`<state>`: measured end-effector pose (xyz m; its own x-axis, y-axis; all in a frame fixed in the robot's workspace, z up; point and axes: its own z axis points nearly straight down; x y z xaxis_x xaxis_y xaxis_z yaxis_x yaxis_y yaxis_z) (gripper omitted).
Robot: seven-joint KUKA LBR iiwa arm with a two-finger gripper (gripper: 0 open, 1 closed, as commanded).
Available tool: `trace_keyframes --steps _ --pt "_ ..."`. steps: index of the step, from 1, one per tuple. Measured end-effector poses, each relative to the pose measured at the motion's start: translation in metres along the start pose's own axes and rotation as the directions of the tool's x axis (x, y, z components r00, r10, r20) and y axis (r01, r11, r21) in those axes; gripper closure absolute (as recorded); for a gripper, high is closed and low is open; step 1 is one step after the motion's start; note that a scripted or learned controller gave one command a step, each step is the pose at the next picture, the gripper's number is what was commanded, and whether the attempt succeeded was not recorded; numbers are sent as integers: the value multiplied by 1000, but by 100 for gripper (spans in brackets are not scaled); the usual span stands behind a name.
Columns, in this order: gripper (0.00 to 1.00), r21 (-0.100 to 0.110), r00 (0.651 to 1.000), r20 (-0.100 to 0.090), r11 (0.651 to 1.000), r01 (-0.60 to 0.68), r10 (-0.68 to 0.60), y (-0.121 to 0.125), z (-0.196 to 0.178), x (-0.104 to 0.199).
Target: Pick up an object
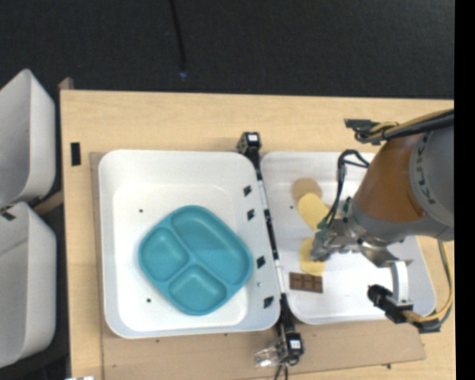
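gripper (323, 248): down in the right bin (427, 299), low over the items there. Can't tell from this slant how its tips are set, or whether anything is in them.

yellow piece (311, 209): elongated, banana-like, lying flat in the right bin, upper middle. Likely light and smooth, a bit rounded, so it could roll or squirt out of a pinch. Best taken across its narrow width near the middle.

tan round piece (305, 188): touching or just behind the yellow piece, toward the bin's far wall. Too small to name.

small yellow bit (309, 265): showing right under the gripper body, partly hidden by it.

brown block (306, 283): chocolate-bar look, flat, near the front wall beside the divider. Stiff, thin, low profile (hard to get under; edges are the only hold).

relation to tool: yellow piece just up-left of the gripper, brown block just below-left, small bit directly beneath.

left bin (111, 212): holds a teal divided plate (192, 259), well apart from the arm.
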<state>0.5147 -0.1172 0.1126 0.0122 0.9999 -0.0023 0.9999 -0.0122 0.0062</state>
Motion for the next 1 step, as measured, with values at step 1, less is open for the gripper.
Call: trace_keyframes --steps 1 --pt "100 1 1000 -1 1000 8 -8 4 -43 -3"
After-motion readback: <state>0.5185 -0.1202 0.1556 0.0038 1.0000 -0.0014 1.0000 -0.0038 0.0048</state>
